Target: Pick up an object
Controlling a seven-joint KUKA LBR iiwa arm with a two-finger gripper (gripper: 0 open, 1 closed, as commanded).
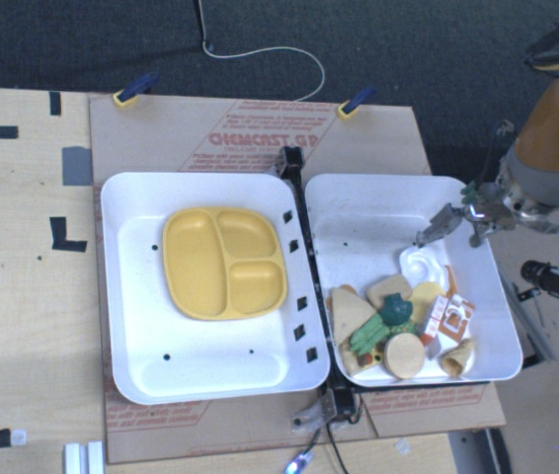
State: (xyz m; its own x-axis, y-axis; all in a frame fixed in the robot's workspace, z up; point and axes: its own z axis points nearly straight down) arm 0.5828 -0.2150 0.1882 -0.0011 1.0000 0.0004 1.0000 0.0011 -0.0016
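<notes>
The gripper (450, 227) hung spread and empty over the right bin (359, 197), its heaped objects (403, 326) at the near edge unpicked, so the pick was not yet made

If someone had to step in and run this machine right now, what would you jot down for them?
Tool: over the right bin, near its far right corner, open, with nothing between its fingers.
Things to pick: a pile of toy food in the right bin's near corner. A yellow divided plate lies in the left bin.
Done: nothing lifted.
Left: go down to the pile, grip one piece, raise it.
</notes>
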